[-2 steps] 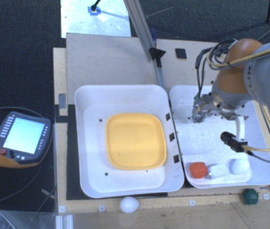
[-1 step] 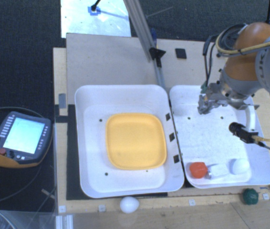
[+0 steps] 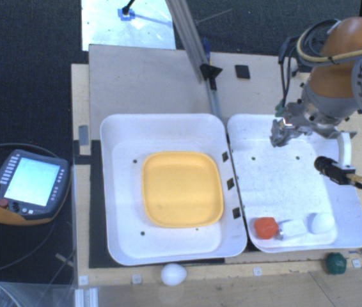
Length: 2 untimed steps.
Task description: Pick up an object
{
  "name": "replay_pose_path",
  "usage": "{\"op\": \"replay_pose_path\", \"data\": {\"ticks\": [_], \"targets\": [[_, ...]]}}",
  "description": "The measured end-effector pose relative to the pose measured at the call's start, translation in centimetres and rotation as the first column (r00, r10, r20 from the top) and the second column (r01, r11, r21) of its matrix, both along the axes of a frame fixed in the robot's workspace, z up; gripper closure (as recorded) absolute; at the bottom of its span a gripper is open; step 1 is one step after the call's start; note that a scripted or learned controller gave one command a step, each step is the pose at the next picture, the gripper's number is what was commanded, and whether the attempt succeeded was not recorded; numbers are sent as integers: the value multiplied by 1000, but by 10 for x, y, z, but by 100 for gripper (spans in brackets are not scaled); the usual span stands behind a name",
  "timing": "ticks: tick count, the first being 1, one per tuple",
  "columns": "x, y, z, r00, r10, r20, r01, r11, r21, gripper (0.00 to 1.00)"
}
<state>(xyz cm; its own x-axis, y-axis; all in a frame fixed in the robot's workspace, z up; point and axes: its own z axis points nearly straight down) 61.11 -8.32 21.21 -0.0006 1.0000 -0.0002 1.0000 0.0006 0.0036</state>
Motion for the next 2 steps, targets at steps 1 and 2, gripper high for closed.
{"op": "replay_pose_path", "data": {"ticks": [1,2], "targets": [[-8,59,-4,1000,4,-3,-4,1000,2,100],[-24,113,10,1000,5,-2,-5,1000,2,100]]}}
